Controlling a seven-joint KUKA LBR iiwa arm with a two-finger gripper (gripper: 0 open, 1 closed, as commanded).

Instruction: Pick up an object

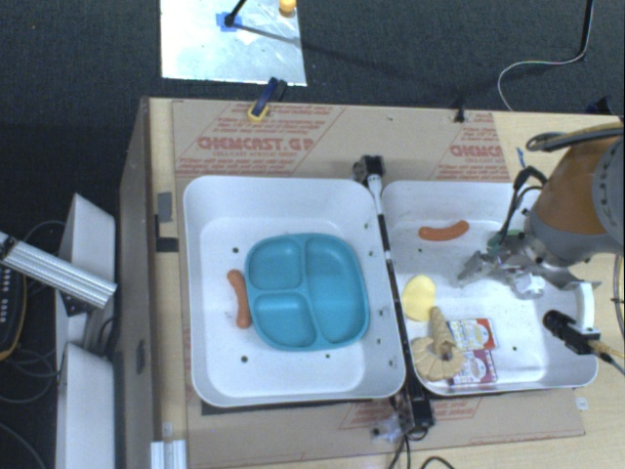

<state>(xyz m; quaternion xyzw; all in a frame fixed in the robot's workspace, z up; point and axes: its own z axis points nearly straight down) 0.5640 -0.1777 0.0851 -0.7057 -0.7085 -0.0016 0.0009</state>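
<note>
Orange-red sausage (443,230) — slim, curved, in right bin (547,371).

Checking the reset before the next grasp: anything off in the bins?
Nothing spilled or broken. One oddity: a sausage lies on the left bin floor beside the blue tray, not in a compartment. In the right bin, the shell-like toy overlaps the card, and the lemon sits against the divider.

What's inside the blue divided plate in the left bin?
Nothing visible in the blue divided plate; its compartments look bare. An orange sausage lies beside it. Whatever sits beneath the plate is hidden.
</note>
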